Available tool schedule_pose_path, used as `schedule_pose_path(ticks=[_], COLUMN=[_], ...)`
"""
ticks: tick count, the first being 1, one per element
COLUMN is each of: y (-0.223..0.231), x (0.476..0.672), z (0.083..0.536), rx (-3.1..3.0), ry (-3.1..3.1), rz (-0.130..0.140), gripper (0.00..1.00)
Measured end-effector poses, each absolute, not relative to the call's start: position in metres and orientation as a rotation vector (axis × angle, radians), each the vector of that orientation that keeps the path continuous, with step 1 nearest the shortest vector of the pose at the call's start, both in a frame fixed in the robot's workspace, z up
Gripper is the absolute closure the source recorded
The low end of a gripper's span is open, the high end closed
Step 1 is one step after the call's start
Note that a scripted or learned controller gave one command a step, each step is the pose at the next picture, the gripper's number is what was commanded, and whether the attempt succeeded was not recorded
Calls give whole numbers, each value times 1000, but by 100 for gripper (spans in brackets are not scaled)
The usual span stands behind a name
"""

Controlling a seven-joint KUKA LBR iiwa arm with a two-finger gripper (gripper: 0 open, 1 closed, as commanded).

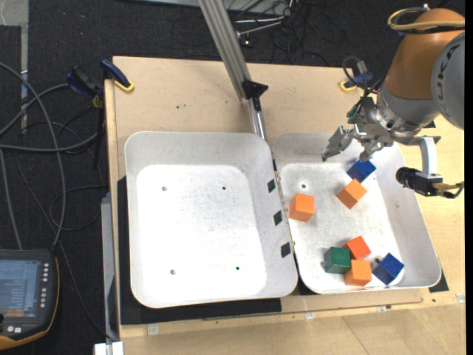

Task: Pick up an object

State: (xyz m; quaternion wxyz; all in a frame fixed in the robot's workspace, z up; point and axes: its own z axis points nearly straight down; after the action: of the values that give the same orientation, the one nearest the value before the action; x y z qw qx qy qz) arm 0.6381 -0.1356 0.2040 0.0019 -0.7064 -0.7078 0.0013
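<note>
The right bin [414,235] holds several small cubes. A blue cube [361,170] lies near its far edge, with an orange cube [352,193] just in front of it. Another orange cube [301,206] sits by the bin's left wall. A green cube [338,259], a red-orange cube [358,247], an orange cube [359,272] and a blue cube [388,268] cluster at the near end. My gripper [344,156] hangs over the far end of this bin, open, just up and left of the far blue cube, with nothing between its fingers.
The left bin [196,213] lies beside the right one, sharing a middle edge with black clips [279,217]. A slanted metal pole [229,43] rises behind the bins. Clamps [114,76] grip the board's far corners. A teach pendant [22,294] lies at lower left.
</note>
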Motion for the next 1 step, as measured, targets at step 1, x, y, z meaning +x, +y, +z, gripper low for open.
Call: schedule_pose_path(ticks=[1], y=[-136], x=[639], z=[207], rx=[-2218], ry=[-2225], rz=[2], gripper=[0])
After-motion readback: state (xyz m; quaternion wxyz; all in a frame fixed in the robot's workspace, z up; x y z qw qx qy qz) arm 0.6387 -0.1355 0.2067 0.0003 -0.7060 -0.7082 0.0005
